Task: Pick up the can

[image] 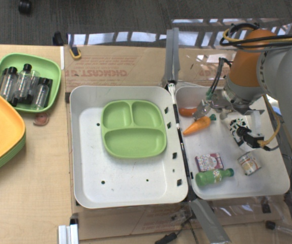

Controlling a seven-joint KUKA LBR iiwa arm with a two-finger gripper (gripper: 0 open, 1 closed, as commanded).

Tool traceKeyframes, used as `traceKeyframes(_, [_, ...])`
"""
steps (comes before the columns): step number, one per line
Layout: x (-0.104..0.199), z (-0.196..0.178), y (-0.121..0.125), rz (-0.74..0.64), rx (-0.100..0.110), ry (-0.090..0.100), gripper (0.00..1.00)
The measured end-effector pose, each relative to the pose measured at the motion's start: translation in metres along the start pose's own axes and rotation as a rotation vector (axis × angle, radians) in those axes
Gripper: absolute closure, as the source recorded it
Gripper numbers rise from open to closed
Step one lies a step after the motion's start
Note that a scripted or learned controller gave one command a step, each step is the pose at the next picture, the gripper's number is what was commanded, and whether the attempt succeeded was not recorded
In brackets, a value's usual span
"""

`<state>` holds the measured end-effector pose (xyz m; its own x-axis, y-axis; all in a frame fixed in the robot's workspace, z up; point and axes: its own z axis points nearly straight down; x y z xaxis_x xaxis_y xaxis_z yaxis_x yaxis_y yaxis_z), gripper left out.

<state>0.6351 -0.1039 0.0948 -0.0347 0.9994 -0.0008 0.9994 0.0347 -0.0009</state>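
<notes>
The can (249, 163) is small and silver with a pale label. It lies tilted near the front right of the right bin (275, 187). My gripper (207, 109) hangs low over the back left of that bin, just above the leafy end of an orange toy carrot (196, 126). It is well to the left of the can and farther back, and nothing shows in its grasp. The grey arm with its orange band (250, 60) comes in from the upper right.
A green bottle (213, 176) and a pink-labelled packet (209, 161) lie left of the can. A black-and-white object (240, 128) sits behind it. An orange piece (187, 111) lies by the bin's left wall. The left bin (85, 187) holds a green divided plate (134, 128).
</notes>
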Motion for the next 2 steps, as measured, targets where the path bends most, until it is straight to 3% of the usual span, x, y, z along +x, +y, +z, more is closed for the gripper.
traceKeyframes(2, [0.0000, 0.0000, 0.0000, 0.000, 0.000, 0.000, 0.00])
